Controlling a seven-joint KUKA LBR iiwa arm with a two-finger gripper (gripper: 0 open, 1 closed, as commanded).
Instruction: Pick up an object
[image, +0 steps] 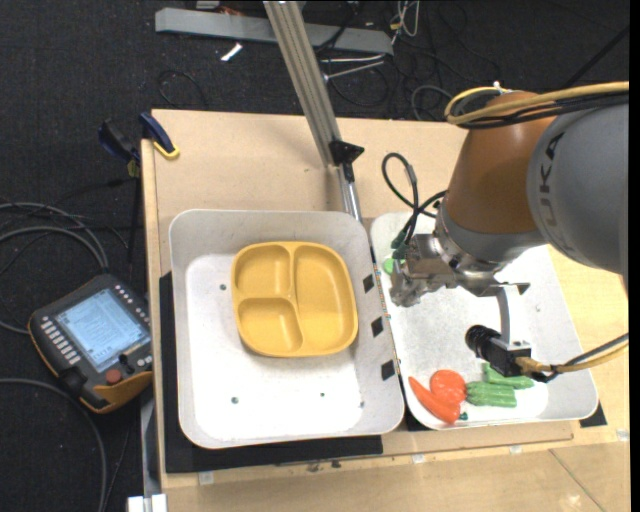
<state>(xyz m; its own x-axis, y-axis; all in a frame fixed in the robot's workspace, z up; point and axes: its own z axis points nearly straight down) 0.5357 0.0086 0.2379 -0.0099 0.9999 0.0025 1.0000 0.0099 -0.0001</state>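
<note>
Gripper (408, 285) low over right bin (560, 300), near its left wall; finger spread not discernible. Toy vegetables, likely pick targets, clustered at near rim: carrot (430, 400), tomato (448, 384), green pods (498, 390). Beyond the wall, yellow divided plate (295, 298) in left bin (200, 300).

One fixed camera looks down aslant on both bins (190, 300); seemingly fairly near the bench (240, 160).

The bench (240, 160) (pale wood) bears two white bins (200, 300) side by side.
</note>
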